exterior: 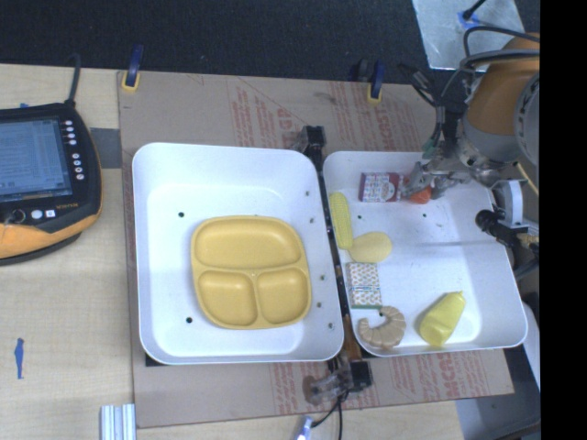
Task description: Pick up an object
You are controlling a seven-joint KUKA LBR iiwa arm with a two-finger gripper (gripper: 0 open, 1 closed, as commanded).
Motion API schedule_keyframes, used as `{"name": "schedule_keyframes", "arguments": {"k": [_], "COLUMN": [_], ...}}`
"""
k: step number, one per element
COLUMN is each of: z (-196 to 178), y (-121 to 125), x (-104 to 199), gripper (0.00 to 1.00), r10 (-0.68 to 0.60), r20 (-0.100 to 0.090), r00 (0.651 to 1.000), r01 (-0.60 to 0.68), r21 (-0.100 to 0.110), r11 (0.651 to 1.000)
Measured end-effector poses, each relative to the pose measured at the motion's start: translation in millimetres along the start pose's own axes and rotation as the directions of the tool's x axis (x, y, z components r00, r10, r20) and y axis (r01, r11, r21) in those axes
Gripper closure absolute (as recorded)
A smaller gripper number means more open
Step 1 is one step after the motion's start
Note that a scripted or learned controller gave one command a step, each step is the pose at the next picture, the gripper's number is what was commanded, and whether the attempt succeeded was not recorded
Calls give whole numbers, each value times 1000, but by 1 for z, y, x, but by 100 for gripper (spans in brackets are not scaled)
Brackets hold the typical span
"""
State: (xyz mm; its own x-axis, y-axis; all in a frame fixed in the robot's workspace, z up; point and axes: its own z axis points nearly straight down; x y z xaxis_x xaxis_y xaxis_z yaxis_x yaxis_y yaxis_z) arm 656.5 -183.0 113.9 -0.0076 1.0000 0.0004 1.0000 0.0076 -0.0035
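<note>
Orange and small, the object [418,195] under the end effector [431,183] lies at about one o'clock in the right bin [491,273], just beside a red-and-white packet [377,188]; you can judge it light and easy to pinch across its narrow width, though it may skid on the smooth white floor. You see the grey arm [500,99] reaching in from three o'clock, its wrist bent down so the end effector sits low over that far corner. You cannot tell whether it is released or clenched, or grasping anything.
</note>
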Motion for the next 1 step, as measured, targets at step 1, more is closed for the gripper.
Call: {"name": "schedule_keyframes", "arguments": {"k": [1], "z": [-50], "y": [-66], "x": [59], "gripper": [100], "r10": [0], "r20": [2], "r00": [1000], "r01": [0], "r21": [0], "r11": [1000]}}
